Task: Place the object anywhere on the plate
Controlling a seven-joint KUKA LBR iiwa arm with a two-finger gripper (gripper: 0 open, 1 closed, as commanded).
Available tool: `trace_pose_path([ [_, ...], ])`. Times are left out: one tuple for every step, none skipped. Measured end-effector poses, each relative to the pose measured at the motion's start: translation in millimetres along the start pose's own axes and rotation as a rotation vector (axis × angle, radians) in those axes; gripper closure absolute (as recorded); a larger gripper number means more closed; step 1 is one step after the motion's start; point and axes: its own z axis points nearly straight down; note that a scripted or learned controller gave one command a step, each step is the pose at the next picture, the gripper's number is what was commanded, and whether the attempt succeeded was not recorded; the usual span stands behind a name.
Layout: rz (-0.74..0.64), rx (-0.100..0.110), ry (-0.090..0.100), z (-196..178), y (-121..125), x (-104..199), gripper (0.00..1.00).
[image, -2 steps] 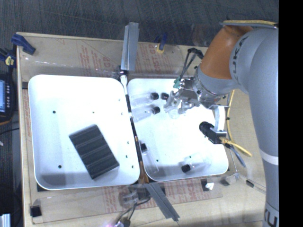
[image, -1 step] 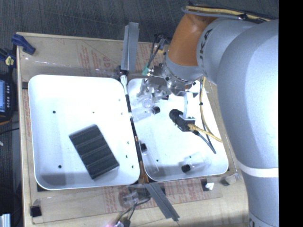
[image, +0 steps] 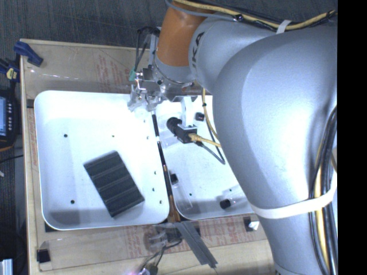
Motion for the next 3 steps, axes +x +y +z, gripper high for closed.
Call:
trace_pose_path([
  [0.464,0.005,-0.001,0.4,-93.5,39.7,1.00],
  [0.429,0.003,-0.002,100.9,-34.9,86.5,1.00],
  [0.594,0.003,-0.001,99.7,-12.3,85.8,1.00],
])
